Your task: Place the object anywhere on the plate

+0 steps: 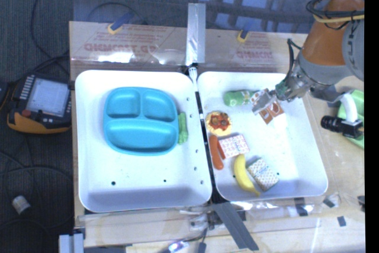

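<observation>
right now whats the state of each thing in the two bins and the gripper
blue three-compartment plastic plate: flat in the left bin, nothing on it
green bean-like piece: beside the plate's right edge
gripper: low over the right bin, finger state unclear
green vegetable toy: lying beside the gripper
small round pizza toy: flat
yellow toy banana: lying against a patterned block

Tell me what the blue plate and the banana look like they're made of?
The blue plate looks like moulded plastic: one even colour, a smooth, faintly glossy face, and rounded dividers forming three compartments. The banana appears to be a plastic toy, being uniformly yellow with a slight sheen, though the view is too small to be sure. Both sit in white bins that also seem plastic.
</observation>
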`<state>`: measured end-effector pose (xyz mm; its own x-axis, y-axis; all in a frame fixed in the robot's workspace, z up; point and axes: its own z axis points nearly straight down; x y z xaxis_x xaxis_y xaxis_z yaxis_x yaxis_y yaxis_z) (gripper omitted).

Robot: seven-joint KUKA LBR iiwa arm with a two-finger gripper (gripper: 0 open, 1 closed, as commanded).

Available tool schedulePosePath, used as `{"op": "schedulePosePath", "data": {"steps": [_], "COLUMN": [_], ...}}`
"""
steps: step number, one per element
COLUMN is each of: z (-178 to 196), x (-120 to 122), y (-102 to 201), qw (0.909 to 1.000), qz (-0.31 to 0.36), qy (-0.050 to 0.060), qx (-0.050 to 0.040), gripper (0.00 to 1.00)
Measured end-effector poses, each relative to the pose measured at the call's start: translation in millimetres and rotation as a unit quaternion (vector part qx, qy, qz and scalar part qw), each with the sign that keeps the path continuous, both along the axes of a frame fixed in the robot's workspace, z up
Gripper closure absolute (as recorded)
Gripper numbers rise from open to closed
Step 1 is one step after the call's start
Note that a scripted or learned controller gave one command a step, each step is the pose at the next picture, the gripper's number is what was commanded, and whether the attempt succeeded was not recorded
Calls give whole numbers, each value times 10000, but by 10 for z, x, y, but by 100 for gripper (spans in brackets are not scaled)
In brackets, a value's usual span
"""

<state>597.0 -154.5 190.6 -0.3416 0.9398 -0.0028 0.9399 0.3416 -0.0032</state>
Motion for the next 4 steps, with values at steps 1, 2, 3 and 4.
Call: {"op": "schedulePosePath", "data": {"steps": [1,2,3,4], "z": [-78,264,-77,-73], "x": [-235,176,711,712], "y": [785,918,763,1263], "qw": [9977,9994,10000,9941], "qz": [680,359,-29,1080], "qy": [2,-5,-1,-2], "qx": [21,12,10,9], "gripper": [100,100,100,100]}}
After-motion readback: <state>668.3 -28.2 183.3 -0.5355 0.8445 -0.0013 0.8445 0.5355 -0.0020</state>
